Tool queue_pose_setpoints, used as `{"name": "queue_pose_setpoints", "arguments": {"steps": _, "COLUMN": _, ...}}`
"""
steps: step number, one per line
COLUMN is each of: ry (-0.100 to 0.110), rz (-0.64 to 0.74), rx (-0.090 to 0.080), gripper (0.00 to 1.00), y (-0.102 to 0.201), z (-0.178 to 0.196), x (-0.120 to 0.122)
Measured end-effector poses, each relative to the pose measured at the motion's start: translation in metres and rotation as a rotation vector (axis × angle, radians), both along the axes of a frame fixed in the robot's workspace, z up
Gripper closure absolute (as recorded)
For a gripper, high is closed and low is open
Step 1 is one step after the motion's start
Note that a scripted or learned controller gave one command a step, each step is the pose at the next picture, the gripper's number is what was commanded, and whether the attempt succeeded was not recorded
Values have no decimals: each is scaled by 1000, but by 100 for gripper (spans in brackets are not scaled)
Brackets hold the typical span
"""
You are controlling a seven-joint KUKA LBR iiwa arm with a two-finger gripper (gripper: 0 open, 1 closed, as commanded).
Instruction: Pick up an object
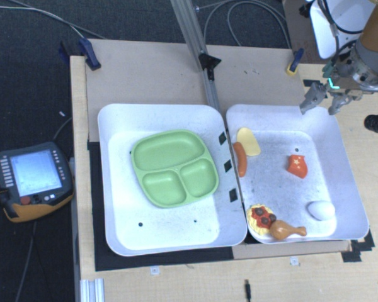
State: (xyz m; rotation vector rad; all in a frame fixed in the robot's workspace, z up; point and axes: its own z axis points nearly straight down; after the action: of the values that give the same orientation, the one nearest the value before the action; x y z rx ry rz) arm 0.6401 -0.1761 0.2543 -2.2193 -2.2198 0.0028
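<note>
Your counter (145,61) carries two shallow white bins side by side.

Left bin (113,168): one green divided plate (174,167) with three compartments, lying flat near the middle of the bin. You will also see a few small dark specks on the bin floor below the plate.

Right bin (340,168): this is where your pickable things lie.
- A yellow piece (248,141) at the upper left of the bin, close to the wall shared with the left bin.
- An orange sausage (241,158) lying lengthwise along that same wall, touching the yellow piece at its upper end.
- A red-orange object (297,166) alone near the middle of the bin, well apart from the others.
- A white egg-shaped object (320,210) toward the lower right.
- A small pizza slice (261,218) with red toppings at the lower left corner, and a brown drumstick (286,231) lying partly on it, its thin end pointing right toward the egg-shaped object.

Hand (324,102): it hangs over the top right rim of the right bin, above and to the right of the red-orange object. Its two fingers are spread apart with nothing between them, so count it as released. It touches none of the items listed.

Off the counter, on the dark floor to your left in the view, sits a control pendant (33,180) with a lit screen. A metal pole (195,36) slants down to the gap between the bins.
</note>
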Motion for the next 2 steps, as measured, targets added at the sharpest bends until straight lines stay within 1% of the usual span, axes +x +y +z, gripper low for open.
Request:
{"name": "queue_pose_setpoints", "arguments": {"steps": 1, "ry": -3, "rz": 1, "rx": -1, "gripper": 0, "y": 0, "z": 1, "x": 1}}
{"name": "queue_pose_setpoints", "arguments": {"steps": 2, "ry": 3, "rz": 1, "rx": 1, "gripper": 0, "y": 5, "z": -61, "x": 2}}
